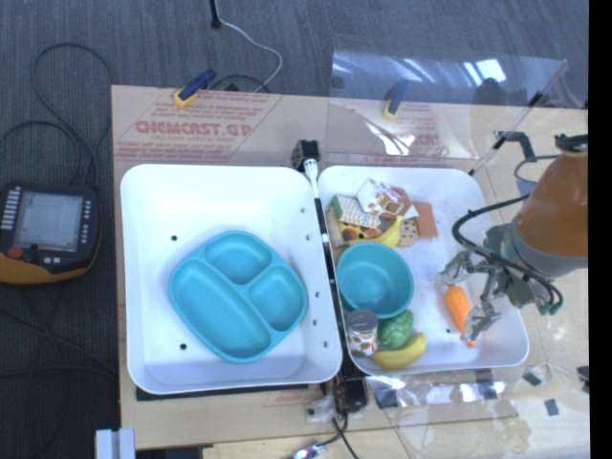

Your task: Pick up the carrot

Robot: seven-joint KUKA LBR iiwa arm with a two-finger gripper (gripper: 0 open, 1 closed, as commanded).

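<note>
Two fingers spread wide, my gripper (470, 306) straddles carrot (459, 306) in right bin (497, 352), near its front right corner, right of bowl (375, 277). Nothing clenched yet. Best to drop lower, centre fingers across carrot's width, close gently, lift straight up.

Grey arm (535, 242), orange band, seemingly black cables.

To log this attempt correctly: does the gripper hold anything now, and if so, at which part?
It cannot be told. The gripper is low over the right bin, beside the carrot, but the view does not show the carrot between its fingers.
</note>
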